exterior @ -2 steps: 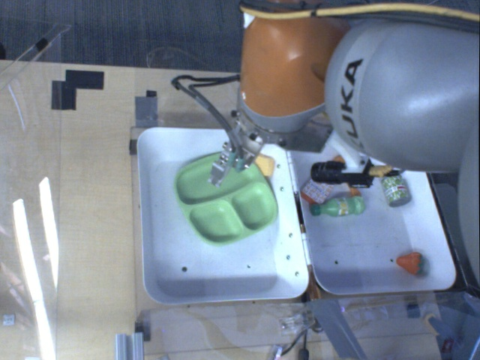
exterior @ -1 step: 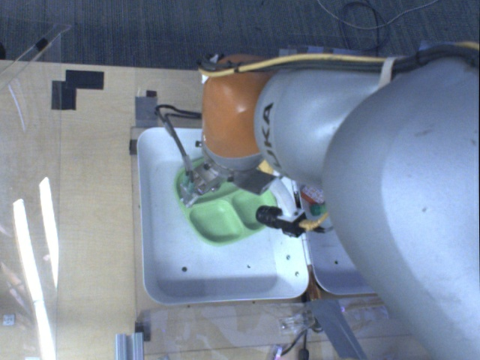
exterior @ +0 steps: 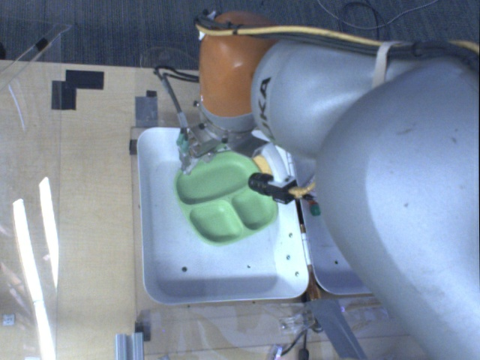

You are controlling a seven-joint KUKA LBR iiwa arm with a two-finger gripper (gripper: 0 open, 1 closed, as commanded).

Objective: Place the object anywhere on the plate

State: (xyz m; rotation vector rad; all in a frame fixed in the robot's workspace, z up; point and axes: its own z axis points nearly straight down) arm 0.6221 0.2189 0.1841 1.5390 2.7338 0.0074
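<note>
White floor of the left bin (exterior: 217,280) is lying bare along its near wall and down its left side, giving the widest open room in that bin. A sliver of the right bin (exterior: 335,276) is showing beside it, the two rims touching at the near corner, the rest sitting under the grey arm (exterior: 375,148).

Green plate (exterior: 225,201), three compartments, is resting flat in the middle-to-far part of the left bin. Its right rim is sitting near the bin's right wall; its left and near rims are facing bare floor.

Gripper (exterior: 189,152) is hanging over the plate's far left rim, just at the edge. Whether it is spread or closed, cannot tell; nothing visibly pinched.

Small yellow thing (exterior: 262,161) is peeking out just beside the plate's far right rim, mostly covered by the arm; cannot tell whether it is touching the plate.

Beyond the bin's far wall, the wooden bench (exterior: 75,201) is carrying a grey block (exterior: 146,109) and black markings (exterior: 75,87). Dark carpet (exterior: 112,13) is lying farthest back.
</note>
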